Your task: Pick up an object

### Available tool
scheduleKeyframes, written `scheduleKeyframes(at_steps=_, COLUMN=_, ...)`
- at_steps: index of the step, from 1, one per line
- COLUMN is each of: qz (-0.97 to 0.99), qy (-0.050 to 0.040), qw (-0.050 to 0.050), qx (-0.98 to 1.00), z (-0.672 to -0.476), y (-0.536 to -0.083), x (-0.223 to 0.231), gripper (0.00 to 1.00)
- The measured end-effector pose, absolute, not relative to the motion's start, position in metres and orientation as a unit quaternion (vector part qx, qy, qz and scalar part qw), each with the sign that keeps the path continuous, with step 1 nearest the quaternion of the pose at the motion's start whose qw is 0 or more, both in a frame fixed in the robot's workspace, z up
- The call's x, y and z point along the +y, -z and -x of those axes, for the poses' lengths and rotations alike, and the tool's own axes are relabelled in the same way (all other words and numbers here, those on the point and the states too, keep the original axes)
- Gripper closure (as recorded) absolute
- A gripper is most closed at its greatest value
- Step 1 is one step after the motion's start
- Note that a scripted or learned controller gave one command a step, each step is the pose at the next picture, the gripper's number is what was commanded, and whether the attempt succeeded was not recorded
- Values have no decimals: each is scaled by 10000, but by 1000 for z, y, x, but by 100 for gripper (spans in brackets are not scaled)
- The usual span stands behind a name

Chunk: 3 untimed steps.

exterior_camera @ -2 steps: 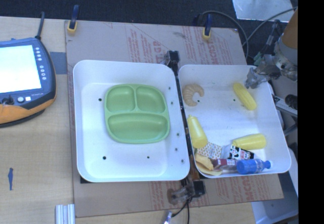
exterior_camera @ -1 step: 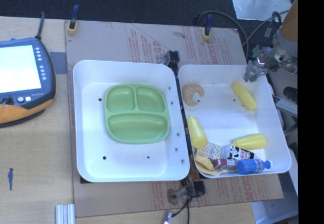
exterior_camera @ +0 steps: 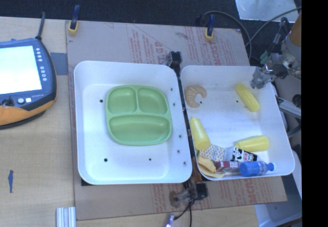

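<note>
Nothing is picked yet: the gripper (exterior_camera: 260, 78) hangs at the right bin's (exterior_camera: 224, 74) far right corner, beside the corn (exterior_camera: 247, 97), jaws' state unclear.

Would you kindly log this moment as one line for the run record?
hand over right bin's far right rim | nearest: corn cob | nothing seen held | green plate in left bin

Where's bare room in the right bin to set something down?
Bare floor lies mid-bin, between the croissant, the corn cob and the yellow bottle. The near edge is crowded: blue-capped bottle, wrappers.
</note>
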<state>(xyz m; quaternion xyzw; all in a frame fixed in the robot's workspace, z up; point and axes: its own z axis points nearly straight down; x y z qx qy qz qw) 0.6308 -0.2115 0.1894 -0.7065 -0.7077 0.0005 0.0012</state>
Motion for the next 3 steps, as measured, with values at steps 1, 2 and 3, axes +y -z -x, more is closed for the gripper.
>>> scheduleKeyframes(at_steps=1, qz=7060, qy=2, qw=4, qx=-7083, z=-657, y=-204, x=-205, gripper=100)
scheduleKeyframes(at_steps=2, qz=7064, qy=-6, qw=18, qx=-7078, z=-656, y=-195, x=-211, gripper=100)
scheduleKeyframes(at_steps=3, qz=7061, qy=-9, qw=29, qx=-7082, z=-656, y=-191, x=-211, gripper=100)
